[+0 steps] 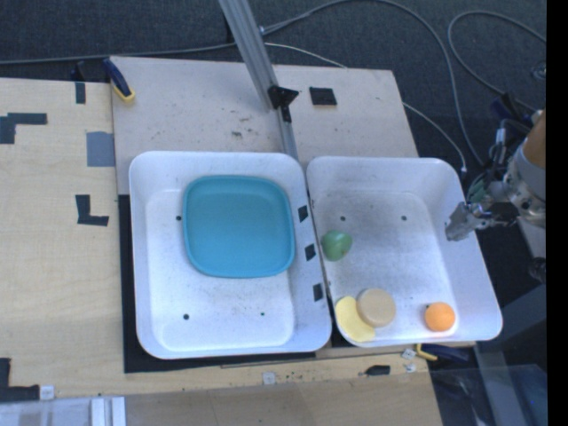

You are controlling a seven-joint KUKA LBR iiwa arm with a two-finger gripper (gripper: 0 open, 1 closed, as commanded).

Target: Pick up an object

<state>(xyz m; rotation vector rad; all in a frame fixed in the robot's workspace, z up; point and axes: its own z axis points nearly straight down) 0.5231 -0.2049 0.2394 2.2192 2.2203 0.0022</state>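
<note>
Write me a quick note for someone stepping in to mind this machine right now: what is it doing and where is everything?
Tool: at the right bin's right rim, nothing seen in it; whether it is open or shut cannot be told.
Right bin: green ball by the left wall; tan disc resting on a yellow piece at the near edge; orange ball in the near right corner.
Left bin: blue plate.
Done: nothing picked up.
Left: grasp and lift one object.

2 bins sitting side by side on the desk point(204, 105), plate point(238, 225) lying in the left bin point(151, 264), 4 small things lying in the right bin point(426, 193), tool point(461, 222) hanging over its right rim
</note>
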